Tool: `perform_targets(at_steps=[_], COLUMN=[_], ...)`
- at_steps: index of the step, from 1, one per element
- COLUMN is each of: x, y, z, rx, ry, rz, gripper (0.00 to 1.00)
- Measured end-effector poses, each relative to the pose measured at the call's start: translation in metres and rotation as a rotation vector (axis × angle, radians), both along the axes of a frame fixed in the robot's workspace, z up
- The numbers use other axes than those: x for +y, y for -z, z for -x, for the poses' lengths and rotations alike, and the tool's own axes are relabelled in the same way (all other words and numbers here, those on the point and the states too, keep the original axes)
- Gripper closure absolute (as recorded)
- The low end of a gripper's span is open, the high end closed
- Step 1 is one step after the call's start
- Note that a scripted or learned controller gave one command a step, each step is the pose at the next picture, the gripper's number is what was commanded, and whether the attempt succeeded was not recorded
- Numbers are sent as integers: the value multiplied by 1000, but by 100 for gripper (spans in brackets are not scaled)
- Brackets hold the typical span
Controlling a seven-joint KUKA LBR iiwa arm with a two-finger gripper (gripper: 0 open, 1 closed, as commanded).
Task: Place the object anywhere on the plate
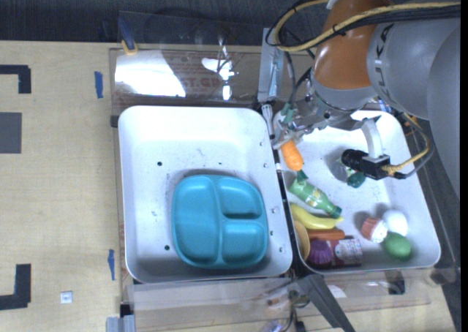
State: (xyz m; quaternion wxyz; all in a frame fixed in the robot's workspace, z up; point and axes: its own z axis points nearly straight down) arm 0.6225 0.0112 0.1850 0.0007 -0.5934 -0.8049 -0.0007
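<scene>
**Gripper hanging over the carrot in the right bin**

Gripper (291, 124) is hovering at the right bin's (420, 210) upper left corner, just above an orange carrot (292, 155); how far its fingers are spread I cannot tell. The carrot is lying against the bin wall. The blue plate (218, 221) is sitting in the left bin (146, 140). A green bottle (314, 197) and a banana (311, 217) are lying below the carrot.

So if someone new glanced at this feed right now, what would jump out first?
Probably the bright blue plate, alone in the left bin. Next, the orange carrot just under the end effector at the right bin's upper-left corner, with a clutter of toy food along that bin's lower edge.
</scene>
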Motion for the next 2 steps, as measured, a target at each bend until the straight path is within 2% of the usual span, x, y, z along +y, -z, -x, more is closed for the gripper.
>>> perform_targets(at_steps=[1,2], x=[28,114], y=[1,31], z=[92,145], rx=[1,4], ry=[-78,-200], rz=[1,1], gripper=[100,100])
